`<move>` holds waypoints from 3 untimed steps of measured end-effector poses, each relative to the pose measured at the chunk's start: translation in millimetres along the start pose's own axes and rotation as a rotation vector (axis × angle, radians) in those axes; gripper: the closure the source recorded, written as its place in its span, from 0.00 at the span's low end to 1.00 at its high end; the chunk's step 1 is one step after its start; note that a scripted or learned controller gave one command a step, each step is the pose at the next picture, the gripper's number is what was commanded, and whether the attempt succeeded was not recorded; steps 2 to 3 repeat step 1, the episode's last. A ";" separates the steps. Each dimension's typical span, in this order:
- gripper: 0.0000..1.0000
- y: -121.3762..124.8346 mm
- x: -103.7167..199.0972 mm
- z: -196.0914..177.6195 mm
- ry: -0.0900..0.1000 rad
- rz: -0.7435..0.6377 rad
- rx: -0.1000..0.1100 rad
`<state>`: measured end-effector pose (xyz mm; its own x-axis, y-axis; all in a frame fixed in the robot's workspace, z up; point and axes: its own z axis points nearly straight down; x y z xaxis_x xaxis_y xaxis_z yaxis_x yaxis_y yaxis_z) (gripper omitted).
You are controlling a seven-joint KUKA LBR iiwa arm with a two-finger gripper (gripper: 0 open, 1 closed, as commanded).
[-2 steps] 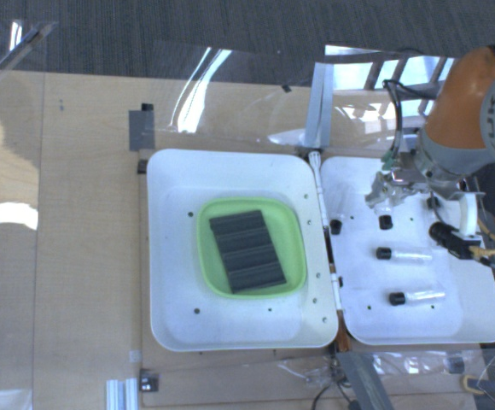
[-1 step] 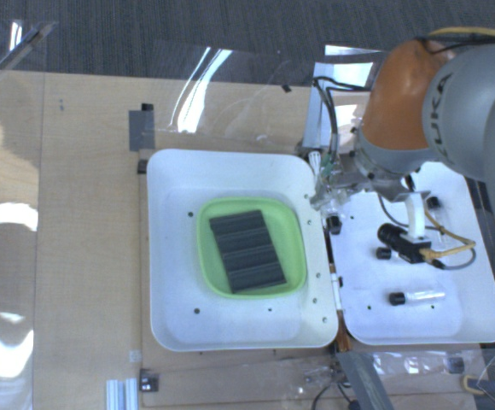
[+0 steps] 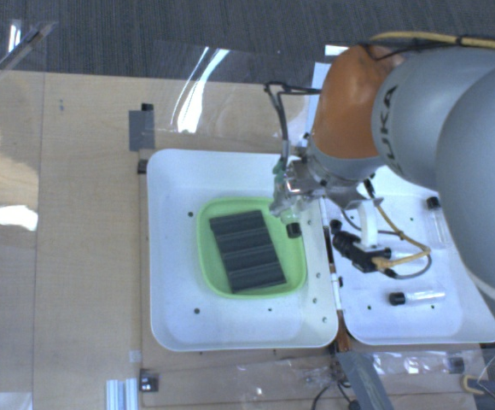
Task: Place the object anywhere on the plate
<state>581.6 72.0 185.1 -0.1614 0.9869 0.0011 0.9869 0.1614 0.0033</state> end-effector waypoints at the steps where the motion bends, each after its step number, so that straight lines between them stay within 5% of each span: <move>1: 0.00 0.0 -0.5 -0.1 0.000 0.001 0.000; 3: 0.00 0.0 -0.5 -0.1 0.000 0.001 0.000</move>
